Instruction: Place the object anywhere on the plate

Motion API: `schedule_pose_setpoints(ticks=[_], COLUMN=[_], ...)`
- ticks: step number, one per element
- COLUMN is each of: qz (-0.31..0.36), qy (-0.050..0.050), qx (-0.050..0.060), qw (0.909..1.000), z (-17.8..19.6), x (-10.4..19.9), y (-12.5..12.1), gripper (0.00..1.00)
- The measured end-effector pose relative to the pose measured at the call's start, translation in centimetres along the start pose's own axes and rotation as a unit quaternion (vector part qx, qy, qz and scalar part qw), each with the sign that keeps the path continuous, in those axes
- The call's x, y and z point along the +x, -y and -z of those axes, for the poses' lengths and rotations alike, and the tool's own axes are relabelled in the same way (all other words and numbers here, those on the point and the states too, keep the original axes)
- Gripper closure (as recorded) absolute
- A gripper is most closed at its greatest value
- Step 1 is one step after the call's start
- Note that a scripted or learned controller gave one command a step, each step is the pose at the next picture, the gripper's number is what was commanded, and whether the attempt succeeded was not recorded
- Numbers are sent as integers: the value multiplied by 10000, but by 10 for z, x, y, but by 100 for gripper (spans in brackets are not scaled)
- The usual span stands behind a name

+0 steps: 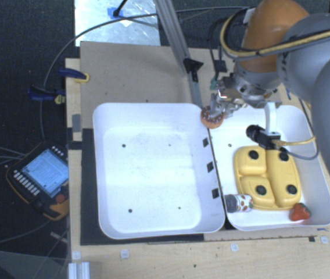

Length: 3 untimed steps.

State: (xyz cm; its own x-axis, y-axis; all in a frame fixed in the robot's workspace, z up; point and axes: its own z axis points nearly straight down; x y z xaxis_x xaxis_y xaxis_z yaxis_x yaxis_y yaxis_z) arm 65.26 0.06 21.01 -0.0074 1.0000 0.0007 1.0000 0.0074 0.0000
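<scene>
A small brown round object [211, 119] sits at the far left corner of the right bin [313, 156], against the wall shared with the left bin. My gripper [219, 106] hangs directly over it, touching or nearly touching its top; its tip is too small and blurred to read. The yellow divided plate [249, 166] lies in the near half of the right bin, well apart from the gripper and the brown object.
A small patterned can [238, 203] lies at the right bin's near left corner, beside the plate. A red item [298, 212] rests at the near right corner. The left bin [147, 167] stands alongside. A black part on a white bracket [262, 135] hangs from the wrist above the plate.
</scene>
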Motion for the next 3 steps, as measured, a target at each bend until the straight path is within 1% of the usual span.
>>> schedule_pose_setpoints(ticks=[1, 2, 3], qz=[4, 11, -15], qy=[-2, -8, -1], qx=[6, 0, -2], qw=[10000, 10000, 10000], z=[-2, 9, 9], x=[50, 95, 92], y=[22, 38, 37], gripper=[100, 100, 0])
